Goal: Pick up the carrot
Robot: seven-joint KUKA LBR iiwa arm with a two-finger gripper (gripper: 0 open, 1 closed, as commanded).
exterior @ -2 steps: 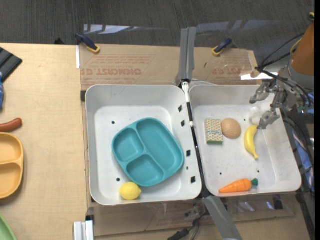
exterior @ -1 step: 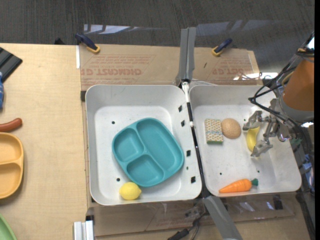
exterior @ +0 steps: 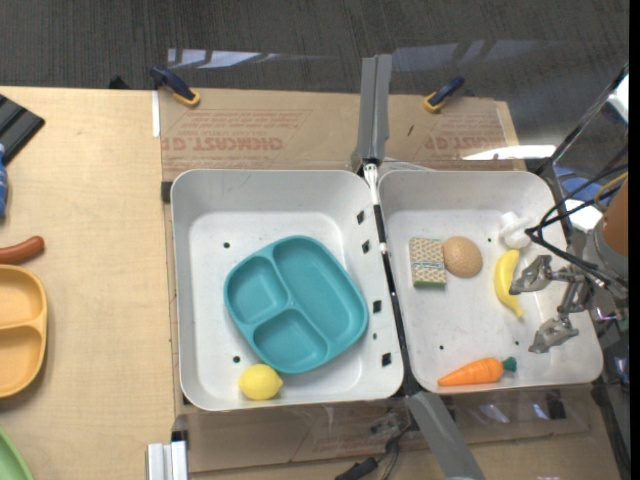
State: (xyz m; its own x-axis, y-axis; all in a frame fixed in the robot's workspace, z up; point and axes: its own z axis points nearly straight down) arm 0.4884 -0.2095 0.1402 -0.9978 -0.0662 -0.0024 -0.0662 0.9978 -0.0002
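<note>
The orange carrot [exterior: 472, 372] with a green tip lies along the front wall of the right bin [exterior: 455, 196], pointing left. My gripper [exterior: 541, 306] hovers at the bin's right side, just above and to the right of the carrot. Its two metal fingers [exterior: 529, 274] are spread apart with nothing between them. A yellow banana [exterior: 505, 281] lies directly left of the upper finger.
A tan bread roll [exterior: 461, 256] and a checkered sponge [exterior: 427, 262] sit mid-bin, with a small white piece [exterior: 513, 234] behind the banana. The left bin [exterior: 205, 248] holds a teal divided plate [exterior: 294, 303] and a lemon [exterior: 261, 382]. Black cables [exterior: 560, 230] trail by the wrist.
</note>
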